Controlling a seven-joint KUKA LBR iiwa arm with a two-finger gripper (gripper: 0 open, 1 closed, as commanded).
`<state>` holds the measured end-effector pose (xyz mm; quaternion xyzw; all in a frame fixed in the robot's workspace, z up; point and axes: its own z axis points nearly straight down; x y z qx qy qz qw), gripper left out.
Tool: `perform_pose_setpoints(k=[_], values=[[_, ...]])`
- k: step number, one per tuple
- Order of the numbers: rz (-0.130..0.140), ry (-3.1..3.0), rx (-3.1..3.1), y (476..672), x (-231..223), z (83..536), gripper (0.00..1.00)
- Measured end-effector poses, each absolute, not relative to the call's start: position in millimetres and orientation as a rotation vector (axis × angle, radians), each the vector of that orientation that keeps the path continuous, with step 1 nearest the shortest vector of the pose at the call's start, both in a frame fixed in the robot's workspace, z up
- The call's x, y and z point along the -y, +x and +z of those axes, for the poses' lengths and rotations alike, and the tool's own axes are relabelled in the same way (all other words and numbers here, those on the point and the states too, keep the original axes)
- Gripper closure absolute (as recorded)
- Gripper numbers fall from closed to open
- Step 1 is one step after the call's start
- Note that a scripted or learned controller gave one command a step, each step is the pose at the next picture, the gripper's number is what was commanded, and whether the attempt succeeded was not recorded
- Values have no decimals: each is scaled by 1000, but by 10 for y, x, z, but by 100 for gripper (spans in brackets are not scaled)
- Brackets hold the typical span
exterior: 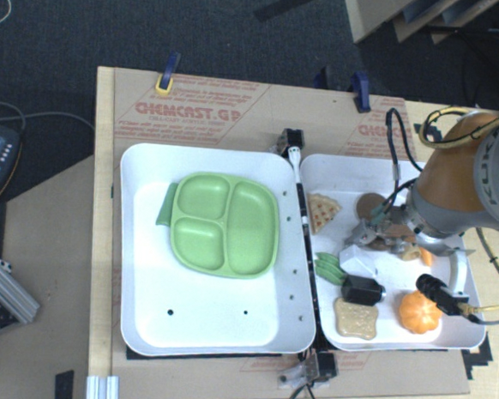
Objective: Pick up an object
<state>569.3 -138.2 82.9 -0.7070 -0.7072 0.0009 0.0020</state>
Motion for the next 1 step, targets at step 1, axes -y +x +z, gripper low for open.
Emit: perform_pose_setpoints(k=[1], values=[[-1,-2223,2220,5702,1390,953,100]])
